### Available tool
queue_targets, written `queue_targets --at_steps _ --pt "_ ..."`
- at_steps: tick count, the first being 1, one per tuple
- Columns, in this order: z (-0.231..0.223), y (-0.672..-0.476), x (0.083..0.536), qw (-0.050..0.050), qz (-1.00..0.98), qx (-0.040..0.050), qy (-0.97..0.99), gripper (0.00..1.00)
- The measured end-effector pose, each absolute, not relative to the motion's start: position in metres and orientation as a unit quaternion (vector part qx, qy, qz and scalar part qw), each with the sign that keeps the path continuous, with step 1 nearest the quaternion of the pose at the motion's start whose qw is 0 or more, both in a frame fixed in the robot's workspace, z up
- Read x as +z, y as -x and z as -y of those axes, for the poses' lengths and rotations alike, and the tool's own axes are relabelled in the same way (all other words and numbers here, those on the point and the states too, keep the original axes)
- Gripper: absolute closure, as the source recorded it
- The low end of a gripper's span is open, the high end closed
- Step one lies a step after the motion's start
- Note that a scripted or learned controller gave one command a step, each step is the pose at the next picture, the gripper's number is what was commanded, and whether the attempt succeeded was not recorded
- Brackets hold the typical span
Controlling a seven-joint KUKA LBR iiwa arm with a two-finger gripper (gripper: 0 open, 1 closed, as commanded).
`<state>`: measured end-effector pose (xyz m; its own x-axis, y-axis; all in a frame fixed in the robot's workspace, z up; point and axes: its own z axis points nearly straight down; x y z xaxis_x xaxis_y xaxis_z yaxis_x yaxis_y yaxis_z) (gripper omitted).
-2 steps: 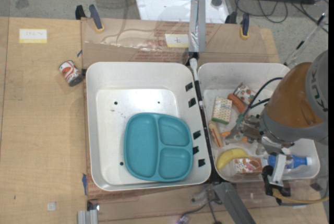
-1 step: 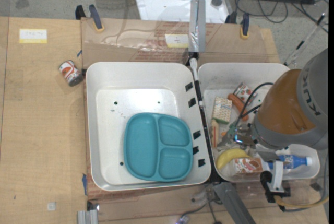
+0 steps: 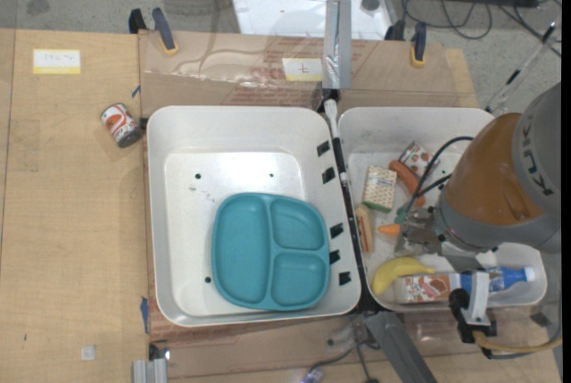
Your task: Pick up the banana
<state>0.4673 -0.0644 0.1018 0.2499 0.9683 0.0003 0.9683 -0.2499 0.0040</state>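
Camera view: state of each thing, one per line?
banana: lying flat in the right bin, near its front left corner, not held
teal tray: flat in the left bin, right way up
carton: lying flat in the right bin
tube: on its side by the banana
can: on its side on the bench, outside the bins
arm: over the right bin
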Motion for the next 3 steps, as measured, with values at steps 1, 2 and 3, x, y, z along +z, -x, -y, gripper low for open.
queue_targets --at_steps 1,2,3 --pt "0.0644 -0.4670 0.1015 0.001 -0.612 0.0010 -0.791 0.00" --pt "0.0654 -0.4675 0.1111 0.001 -0.611 0.0017 -0.792 1.00" --pt "0.0657 -0.4674 0.1111 0.001 -0.611 0.0016 -0.792 0.00"
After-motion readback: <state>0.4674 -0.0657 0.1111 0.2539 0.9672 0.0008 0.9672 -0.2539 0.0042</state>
